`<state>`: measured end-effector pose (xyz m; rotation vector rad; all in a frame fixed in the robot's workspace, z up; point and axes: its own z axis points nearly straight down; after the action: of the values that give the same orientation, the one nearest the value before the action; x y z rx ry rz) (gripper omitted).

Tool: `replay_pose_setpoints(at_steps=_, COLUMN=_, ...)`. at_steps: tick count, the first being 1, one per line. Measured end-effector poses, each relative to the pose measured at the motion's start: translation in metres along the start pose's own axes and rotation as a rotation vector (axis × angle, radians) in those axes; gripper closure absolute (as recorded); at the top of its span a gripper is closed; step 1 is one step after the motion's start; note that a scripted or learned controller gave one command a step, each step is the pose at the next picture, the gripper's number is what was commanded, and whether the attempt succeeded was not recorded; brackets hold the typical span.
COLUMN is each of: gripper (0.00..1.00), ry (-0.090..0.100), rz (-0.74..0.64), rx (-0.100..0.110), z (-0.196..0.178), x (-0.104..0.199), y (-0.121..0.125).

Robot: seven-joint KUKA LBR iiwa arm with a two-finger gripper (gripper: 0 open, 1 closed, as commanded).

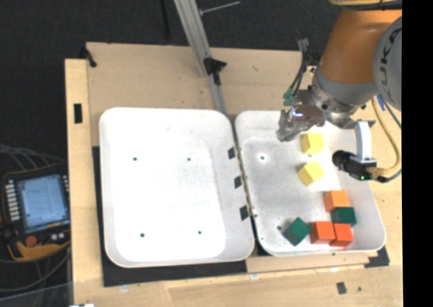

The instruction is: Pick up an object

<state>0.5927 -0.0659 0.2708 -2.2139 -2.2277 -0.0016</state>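
Gripper (292, 125) hovers over the right bin (270, 184), just beside the upper yellow block (312, 143); whether it's open I can't tell. Descending there, it could nudge that block aside instead of straddling it and come up empty.

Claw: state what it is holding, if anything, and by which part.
Nothing can be seen in the claw. It hangs over the upper end of the right bin, just left of the nearest yellow block, which lies in the bin.
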Motion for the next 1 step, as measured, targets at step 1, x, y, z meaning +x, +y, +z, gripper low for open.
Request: replay_pose_setpoints(at_steps=1, gripper=1.00, ry=-0.001, rz=0.001, rx=0.001, z=0.0172, x=0.0485, y=-0.0165)
